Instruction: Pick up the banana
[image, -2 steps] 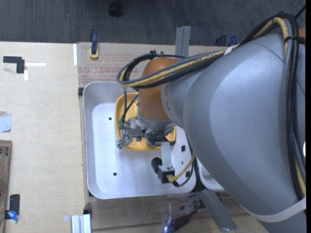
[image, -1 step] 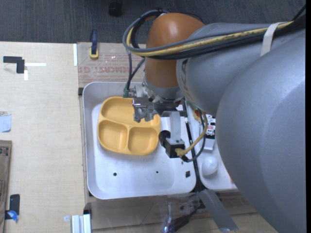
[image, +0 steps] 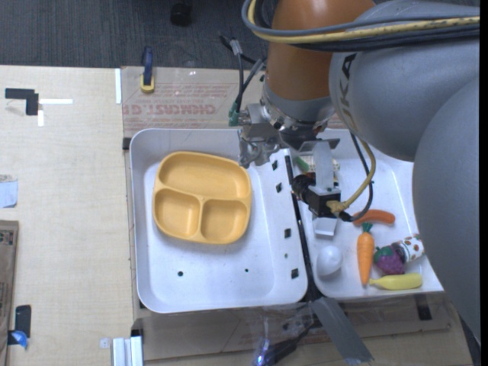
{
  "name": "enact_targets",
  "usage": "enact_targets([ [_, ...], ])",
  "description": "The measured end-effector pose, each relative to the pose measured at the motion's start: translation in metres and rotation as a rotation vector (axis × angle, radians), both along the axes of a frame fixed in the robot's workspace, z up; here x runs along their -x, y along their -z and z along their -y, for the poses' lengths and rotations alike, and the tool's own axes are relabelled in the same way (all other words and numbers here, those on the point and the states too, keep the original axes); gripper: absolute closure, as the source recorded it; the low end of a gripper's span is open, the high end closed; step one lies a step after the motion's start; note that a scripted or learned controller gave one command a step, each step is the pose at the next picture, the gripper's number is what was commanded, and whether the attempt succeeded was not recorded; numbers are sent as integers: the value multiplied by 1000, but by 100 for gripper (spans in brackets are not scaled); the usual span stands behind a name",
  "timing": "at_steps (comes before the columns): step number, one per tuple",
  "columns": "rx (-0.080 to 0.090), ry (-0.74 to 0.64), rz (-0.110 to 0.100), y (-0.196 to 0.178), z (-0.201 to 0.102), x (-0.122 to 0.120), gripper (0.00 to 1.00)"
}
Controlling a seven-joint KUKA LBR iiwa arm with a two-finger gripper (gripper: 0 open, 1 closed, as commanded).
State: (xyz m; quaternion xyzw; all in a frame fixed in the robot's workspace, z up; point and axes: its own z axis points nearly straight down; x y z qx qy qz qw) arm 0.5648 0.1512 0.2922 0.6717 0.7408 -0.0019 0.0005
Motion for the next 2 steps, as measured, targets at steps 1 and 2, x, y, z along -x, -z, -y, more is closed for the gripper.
enact_targets([
  [1, 0, -1, -1, 0, 0, 0, 0],
  [2, -3, -162, 11, 187, 8, 47, 0],
])
